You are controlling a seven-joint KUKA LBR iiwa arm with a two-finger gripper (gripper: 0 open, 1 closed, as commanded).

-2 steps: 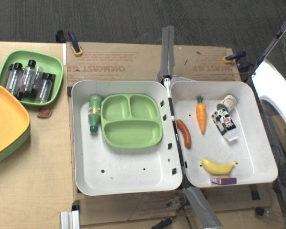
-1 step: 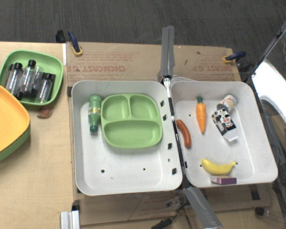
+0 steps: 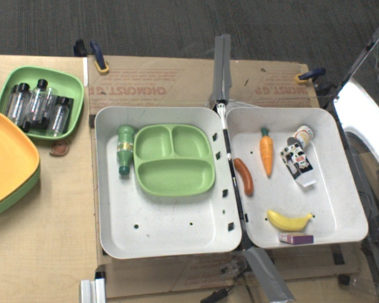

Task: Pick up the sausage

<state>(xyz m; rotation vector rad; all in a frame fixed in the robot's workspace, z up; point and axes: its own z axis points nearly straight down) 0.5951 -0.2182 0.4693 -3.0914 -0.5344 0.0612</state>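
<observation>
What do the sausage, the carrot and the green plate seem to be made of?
Sausage: probably plastic toy food; even red-brown colour, smooth skin with a slight shine.
Carrot: likely plastic too; flat uniform orange, neat green top.
Green plate: looks like moulded plastic; one pale green colour, three pressed compartments, soft matte finish.

The sausage [image 3: 243, 176] is lying seemingly against the right bin's left wall [image 3: 230, 169]; the carrot [image 3: 266, 152] is lying near, leaving open floor between them.
</observation>
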